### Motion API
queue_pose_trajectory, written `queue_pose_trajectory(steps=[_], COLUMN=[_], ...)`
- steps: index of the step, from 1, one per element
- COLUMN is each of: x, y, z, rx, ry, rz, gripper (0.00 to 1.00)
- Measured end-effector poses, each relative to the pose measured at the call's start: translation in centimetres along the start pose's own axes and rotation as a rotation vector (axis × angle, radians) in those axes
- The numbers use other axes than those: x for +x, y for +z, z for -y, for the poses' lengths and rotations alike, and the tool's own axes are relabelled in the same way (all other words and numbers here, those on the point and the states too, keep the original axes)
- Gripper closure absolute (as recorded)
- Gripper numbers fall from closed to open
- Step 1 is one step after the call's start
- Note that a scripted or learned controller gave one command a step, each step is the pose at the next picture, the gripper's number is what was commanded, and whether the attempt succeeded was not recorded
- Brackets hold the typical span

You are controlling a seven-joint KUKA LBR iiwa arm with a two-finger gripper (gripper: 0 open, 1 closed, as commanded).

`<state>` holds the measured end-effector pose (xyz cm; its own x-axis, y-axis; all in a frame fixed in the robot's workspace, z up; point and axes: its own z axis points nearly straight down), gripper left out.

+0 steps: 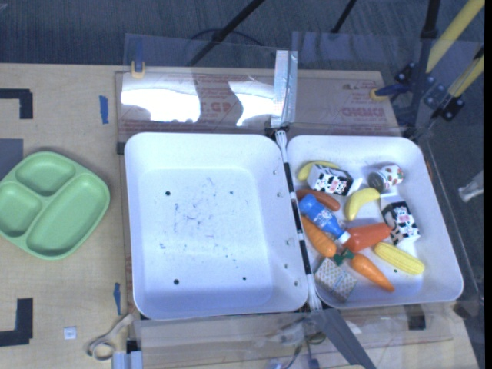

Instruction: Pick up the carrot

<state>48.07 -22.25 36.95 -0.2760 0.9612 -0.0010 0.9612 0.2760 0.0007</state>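
Note:
The carrot (pixel 372 271) is orange with a small green top at its left end. It lies slantwise near the front of the right white bin (pixel 437 206). It sits between a grey patterned block (pixel 336 280) on its left and a yellow corn cob (pixel 398 257) on its right. A red-orange piece (pixel 368 235) lies just behind it, and a second orange, carrot-like piece (pixel 318 237) rests by the bin's left wall.
The right bin also holds two bananas (pixel 362 201), two cow-patterned cartons (pixel 334 183), a blue bottle (pixel 321 214) and a small round toy (pixel 387 177). The left white bin (pixel 204 221) adjoins it. A green divided plate (pixel 50 204) sits on the bench at far left.

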Motion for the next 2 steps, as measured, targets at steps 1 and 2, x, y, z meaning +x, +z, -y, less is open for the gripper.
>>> queue_pose_trajectory(steps=[1, 2], x=[0.02, 0.01], y=[0.04, -0.24], z=[-0.03, -0.03], rx=[0.000, -0.002], ry=[-0.051, -0.074], rz=[0.000, 0.003], gripper=[0.00, 0.00])
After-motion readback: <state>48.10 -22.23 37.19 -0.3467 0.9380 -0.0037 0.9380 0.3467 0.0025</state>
